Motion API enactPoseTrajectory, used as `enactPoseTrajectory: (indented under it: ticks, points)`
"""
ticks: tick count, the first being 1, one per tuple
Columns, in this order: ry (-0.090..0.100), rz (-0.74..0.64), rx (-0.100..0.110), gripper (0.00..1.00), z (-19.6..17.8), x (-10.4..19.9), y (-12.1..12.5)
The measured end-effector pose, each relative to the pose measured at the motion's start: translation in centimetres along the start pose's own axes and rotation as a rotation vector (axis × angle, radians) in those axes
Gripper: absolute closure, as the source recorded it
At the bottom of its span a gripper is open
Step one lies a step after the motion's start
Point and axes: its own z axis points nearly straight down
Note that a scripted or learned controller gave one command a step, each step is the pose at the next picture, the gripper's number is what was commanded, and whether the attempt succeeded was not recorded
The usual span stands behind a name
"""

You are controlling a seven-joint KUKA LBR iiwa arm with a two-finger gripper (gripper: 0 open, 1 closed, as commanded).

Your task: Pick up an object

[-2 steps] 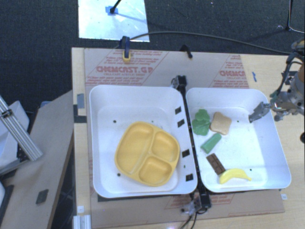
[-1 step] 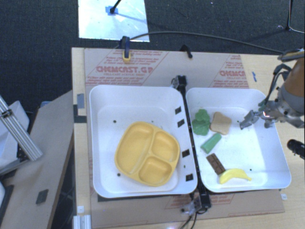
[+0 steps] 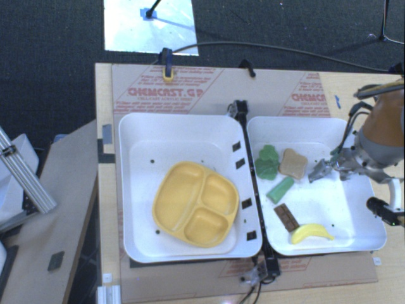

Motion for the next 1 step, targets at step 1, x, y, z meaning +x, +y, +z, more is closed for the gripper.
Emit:
enactPoseTrajectory:
  ticks: [1]
  points:
    - [0.0,0.0,-0.001,0.0,2.32,0.03,0.07]
